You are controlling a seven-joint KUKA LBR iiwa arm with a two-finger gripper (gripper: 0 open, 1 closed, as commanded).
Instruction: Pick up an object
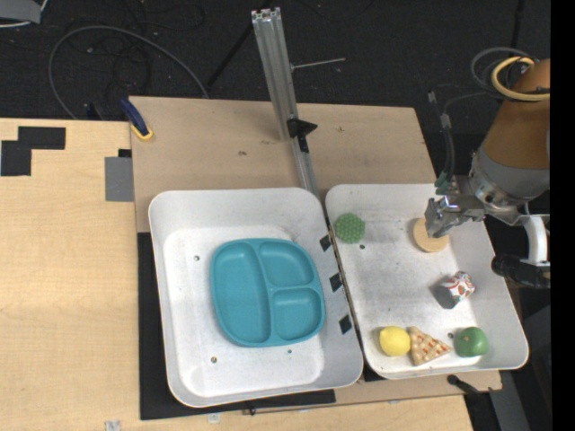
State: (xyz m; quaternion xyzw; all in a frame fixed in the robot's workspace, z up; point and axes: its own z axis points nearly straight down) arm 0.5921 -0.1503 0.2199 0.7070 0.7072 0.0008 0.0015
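- Bench: two shallow white bins sit side by side — the left bin (171,241) and the right bin (395,268).
- Left bin: holds a teal divided plate (267,291), lying flat near the bin's middle.
- Right bin, far end: a green bumpy ball (349,228) rests near the left wall; a flat tan disc (429,237) lies toward the right side.
- Right bin, middle right: a small grey-and-white object with a red mark (455,289) lies apart from the other items.
- Right bin, near edge: a yellow lemon (393,341), a pizza-slice toy (428,347) and a green round fruit (470,340) lie in a row. The lemon touches or nearly touches the pizza slice; the green fruit sits just beside its other end.
- Arm: enters from the right, its orange band above the wrist.
- Gripper (438,224): positioned low over the far right part of the right bin, directly at the tan disc, overlapping the disc's upper edge.
- Gripper state: it cannot be told whether the gripper is spread or pressed together — nor whether it touches the disc.
- Behind the bins: an upright metal rail (277,79) rises from the bench.
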